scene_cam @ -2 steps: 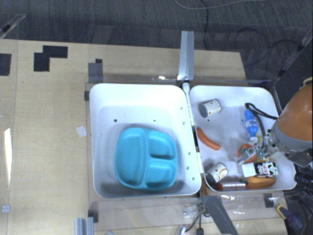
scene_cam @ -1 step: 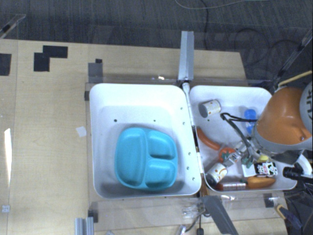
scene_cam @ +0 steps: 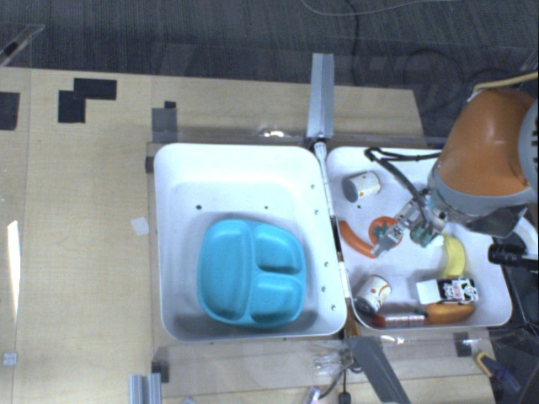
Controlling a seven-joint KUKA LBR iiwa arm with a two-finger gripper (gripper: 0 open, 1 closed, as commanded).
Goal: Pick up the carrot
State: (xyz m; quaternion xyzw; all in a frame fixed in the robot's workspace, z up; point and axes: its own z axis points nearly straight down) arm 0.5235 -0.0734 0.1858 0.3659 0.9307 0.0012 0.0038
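The carrot (scene_cam: 354, 242), a thin curved orange piece, lies at the left side of the right bin (scene_cam: 497, 314), close to the divider between the bins. My gripper (scene_cam: 391, 237) hangs low over the bin just right of the carrot's right end, at or very near its tip. A small round orange patch (scene_cam: 383, 224) shows right beside the gripper's upper edge, and I cannot tell what it belongs to. The grey arm with its orange band (scene_cam: 488, 146) covers the bin's right rear part.
The right bin also holds a tipped white cup (scene_cam: 362, 185), a banana (scene_cam: 455, 256), a cow-patterned box (scene_cam: 448, 291), a small cup (scene_cam: 373, 291), a red marker (scene_cam: 401, 318) and an orange-brown oblong (scene_cam: 451, 312). A blue divided plate (scene_cam: 251, 269) lies in the left bin (scene_cam: 181, 192).
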